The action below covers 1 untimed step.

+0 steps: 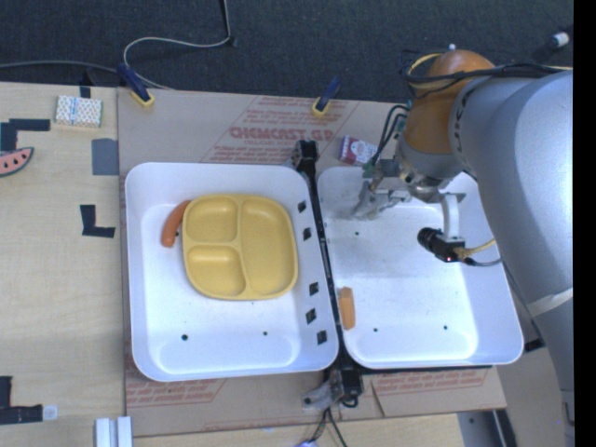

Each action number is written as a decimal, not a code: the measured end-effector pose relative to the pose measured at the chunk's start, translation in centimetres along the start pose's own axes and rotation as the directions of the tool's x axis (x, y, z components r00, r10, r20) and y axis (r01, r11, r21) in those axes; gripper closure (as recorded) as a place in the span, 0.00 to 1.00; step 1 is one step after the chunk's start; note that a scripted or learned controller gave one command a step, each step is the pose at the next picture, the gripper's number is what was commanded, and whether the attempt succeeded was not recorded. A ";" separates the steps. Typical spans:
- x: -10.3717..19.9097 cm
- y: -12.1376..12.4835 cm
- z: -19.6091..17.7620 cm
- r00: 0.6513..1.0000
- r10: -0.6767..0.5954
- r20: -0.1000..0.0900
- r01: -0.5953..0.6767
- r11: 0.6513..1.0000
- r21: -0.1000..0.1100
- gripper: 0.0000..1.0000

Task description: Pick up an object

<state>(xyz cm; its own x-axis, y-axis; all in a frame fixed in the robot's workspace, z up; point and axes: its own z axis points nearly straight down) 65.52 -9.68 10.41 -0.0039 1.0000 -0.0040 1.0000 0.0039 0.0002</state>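
My gripper [367, 203] hangs over the far left part of the right bin [484, 338], with the grey arm and its orange band behind it at the upper right. No object shows at its tip. A small orange piece [346, 307] lies by the right bin's left wall, well nearer the front than the gripper. In the left bin [149, 343] sits a yellow divided plate [240, 247]. An orange sausage-shaped piece [171, 223] rests against the plate's left edge.
A black clip strip [313, 240] runs along the seam between the bins. A small red-and-white packet [355, 149] lies on the cardboard just behind the right bin. Blue and yellow clamps [136, 84] hold the cardboard's far edge. A black cable fitting [441, 243] hangs off the wrist.
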 end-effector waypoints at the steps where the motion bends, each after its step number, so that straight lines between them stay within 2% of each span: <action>1: 0.0 0.0 0.0 1.000 0.000 0.001 0.000 1.000 0.000 0.00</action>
<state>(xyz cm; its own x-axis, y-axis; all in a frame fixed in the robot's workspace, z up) 65.51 -9.70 10.40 -0.0037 1.0000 -0.0045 1.0000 0.0037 0.0000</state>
